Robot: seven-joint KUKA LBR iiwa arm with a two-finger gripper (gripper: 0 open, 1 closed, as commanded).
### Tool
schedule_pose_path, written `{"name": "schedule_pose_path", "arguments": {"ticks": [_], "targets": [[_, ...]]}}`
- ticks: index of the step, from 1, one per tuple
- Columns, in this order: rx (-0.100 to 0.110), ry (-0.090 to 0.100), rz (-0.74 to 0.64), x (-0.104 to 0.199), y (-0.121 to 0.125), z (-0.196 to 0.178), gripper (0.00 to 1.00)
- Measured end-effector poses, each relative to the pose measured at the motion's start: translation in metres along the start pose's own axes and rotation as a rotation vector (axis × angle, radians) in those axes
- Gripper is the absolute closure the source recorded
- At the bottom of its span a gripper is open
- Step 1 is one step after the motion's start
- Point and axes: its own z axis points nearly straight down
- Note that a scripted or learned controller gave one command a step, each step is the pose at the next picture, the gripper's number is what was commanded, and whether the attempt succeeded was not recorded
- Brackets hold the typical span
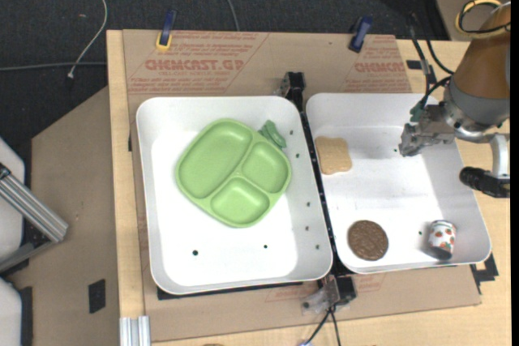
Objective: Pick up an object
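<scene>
The arm [478, 77] reaches in, claw [408, 143] pointing down.

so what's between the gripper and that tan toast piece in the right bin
Nothing: in the camera view, bare white bin floor separates the gripper from the toast piece.

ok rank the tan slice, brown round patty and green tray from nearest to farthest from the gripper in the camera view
From the gripper:
1. Tan slice, right bin, left edge.
2. Brown round patty, right bin, front.
3. Green tray, left bin.

Two blue clamps [168, 27] on the cardboard sheet's [259, 53] far edge.
</scene>
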Motion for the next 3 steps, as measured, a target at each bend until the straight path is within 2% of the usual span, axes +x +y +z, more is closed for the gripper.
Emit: {"name": "schedule_pose_path", "arguments": {"ticks": [2, 3], "targets": [[-0.003, -0.001, 0.000, 0.006, 0.012, -0.128, 1.00], [0.009, 0.006, -0.005, 0.066, 0.015, -0.114, 1.00]]}}
